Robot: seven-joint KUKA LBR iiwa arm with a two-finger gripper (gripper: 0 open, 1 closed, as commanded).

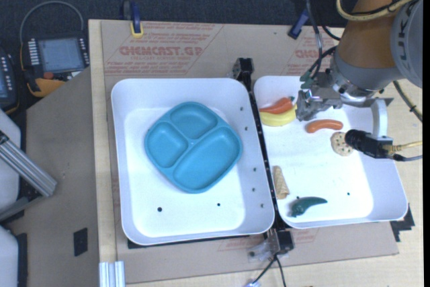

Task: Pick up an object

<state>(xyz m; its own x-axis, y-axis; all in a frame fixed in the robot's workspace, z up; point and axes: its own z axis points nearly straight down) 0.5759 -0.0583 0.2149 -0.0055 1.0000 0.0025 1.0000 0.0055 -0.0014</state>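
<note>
Pick not done yet, judging by the layout — nothing visibly lifted. End effector (310,103) low over the far end of the right bin (383,205), arm reaching in from the right, orange band above the wrist. Tip parked at the cluster by the bin's far-left corner: yellow piece (277,118) with an orange carrot-like piece (277,105) lying on top of or just behind it — touching or overlapping, can't separate the two. Tip just beside both, right side; contact not resolvable. Grip state: cannot tell, tip too small and dark against the bin. No item clearly off the bin floor, so treating as pre-grasp or at-grasp, not as a hold. Other candidates all resting in the right bin: orange sausage-shaped piece (324,125) just right of the tip, cookie-like disc (341,143) near it next to the black fitting on the arm, tan cylinder (279,181) along the left wall, dark teal pepper-shaped piece (307,205) near the front. Left bin (134,212) carries a blue divided plate (193,146) lying flat, well apart from the arm. Both bins side by side on the tabletop (201,50). Remaining: secure a grasp on one item — likely the yellow/orange pair — then lift clear. Risk: two stacked pieces, could slip or come up together.
</note>
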